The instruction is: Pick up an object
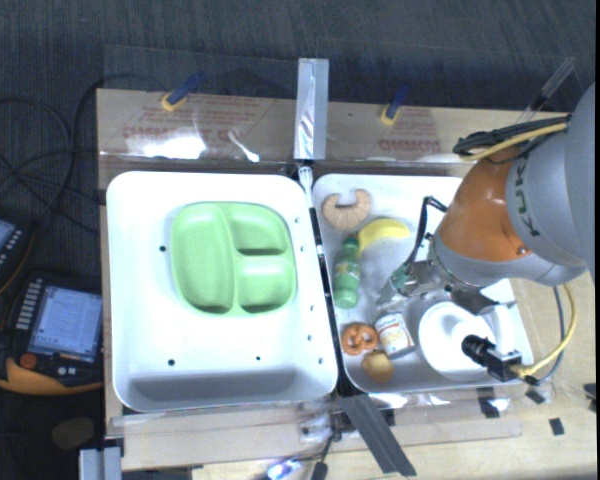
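Since our arm hangs over the right bin, the green bottle lies just left of the jaws, long axis running near-to-far; jaw state we cannot tell.

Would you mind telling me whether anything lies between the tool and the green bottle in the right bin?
Nothing visible does: the tool sits just right of the green bottle, with bare bin floor between.

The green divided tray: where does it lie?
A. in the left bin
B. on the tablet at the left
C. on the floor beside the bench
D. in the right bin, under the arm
A: the green divided tray lies flat in the left bin, apart from the food items in the right bin.
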Controlling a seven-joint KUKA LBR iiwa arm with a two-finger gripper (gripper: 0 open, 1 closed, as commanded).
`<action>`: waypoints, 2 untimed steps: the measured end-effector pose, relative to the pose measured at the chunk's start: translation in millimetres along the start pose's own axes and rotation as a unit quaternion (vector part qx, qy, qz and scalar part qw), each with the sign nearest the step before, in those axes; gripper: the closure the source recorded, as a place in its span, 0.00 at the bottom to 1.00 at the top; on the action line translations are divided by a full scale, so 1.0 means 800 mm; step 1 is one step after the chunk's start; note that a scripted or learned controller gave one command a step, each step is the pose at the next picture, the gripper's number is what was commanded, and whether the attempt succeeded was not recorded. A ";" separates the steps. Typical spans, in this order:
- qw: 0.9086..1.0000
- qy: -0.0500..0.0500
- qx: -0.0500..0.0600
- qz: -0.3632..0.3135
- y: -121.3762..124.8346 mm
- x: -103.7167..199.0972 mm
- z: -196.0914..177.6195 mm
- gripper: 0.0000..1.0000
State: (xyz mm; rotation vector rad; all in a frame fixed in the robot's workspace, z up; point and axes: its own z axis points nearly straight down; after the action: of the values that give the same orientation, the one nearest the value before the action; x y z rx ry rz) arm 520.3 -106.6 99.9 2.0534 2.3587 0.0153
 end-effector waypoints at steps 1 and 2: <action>0.998 0.000 0.010 0.057 0.067 0.048 -0.103 1.00; 0.961 -0.003 0.011 0.276 0.125 -0.006 -0.047 1.00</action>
State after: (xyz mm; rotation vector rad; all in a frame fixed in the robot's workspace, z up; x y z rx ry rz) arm 619.6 -97.2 139.5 2.6357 1.7075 -0.0098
